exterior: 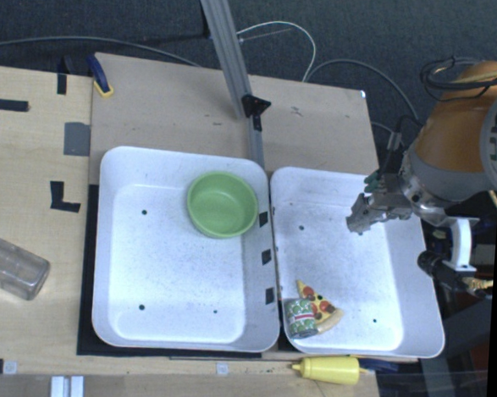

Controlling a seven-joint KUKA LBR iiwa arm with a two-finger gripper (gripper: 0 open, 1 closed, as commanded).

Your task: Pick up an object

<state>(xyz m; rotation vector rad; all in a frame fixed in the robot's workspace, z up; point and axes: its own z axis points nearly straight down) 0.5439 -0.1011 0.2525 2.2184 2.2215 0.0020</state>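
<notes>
gripper [368, 214] hovers over the right bin [395, 280], its grip state unclear

Matt green plastic bowl [223, 203]; speckled white bins [117, 252]; wooden bench [170, 103].

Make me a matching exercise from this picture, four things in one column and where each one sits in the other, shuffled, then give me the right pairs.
Things:
1. green bowl
2. pizza slice toy
3. yellow bottle
4. pincer

Places:
A. on the bench just in front of the right bin
B. over the upper part of the right bin
C. upper right of the left bin
D. near-left corner of the right bin

Pairs: 1-C, 2-D, 3-A, 4-B
</notes>
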